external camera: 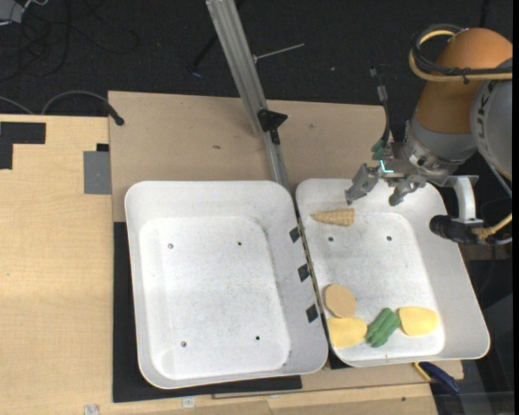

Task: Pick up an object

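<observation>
My gripper (379, 188) hangs open above the far edge of the right bin (432, 258), its two fingers spread apart with nothing between them. A tan cone-shaped piece (335, 218) lies just left of and below the fingers, near the bin's far left corner. At the near end of the same bin lie a round tan piece (340, 301), a yellow piece (347, 332), a green piece (381, 327) and another yellow piece (418, 321), clustered close together.
The left bin (209, 275) stands beside the right one, with black clips (304, 271) along the shared edge. A slanted aluminium rail (246, 80) rises behind the bins. Black cables (457, 227) hang from the arm at the right.
</observation>
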You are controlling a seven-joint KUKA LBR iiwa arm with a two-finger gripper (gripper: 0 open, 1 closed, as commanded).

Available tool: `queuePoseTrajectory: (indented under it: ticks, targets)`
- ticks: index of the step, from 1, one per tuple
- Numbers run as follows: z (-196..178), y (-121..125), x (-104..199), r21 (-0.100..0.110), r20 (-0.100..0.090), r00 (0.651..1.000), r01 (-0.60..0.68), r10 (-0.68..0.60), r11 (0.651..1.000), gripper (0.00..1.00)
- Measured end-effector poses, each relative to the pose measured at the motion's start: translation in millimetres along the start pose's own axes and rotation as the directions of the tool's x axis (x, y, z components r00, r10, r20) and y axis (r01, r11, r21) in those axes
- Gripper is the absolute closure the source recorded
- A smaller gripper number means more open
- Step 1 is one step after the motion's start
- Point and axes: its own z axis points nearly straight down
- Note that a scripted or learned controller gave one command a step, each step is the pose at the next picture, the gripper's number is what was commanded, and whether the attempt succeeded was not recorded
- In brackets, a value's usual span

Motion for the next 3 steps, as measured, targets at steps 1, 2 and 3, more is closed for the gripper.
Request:
queuePoseTrajectory:
  ticks: [1,2,3]
  targets:
    - [-3,1,0,-0.005,0.001,1.000,0.002,-0.002,1.000,0.00]
    - [58,6,8,0.001,0.000,1.000,0.003,-0.003,1.000,0.00]
    - [119,-1,14,0.001,0.000,1.000,0.003,-0.003,1.000,0.00]
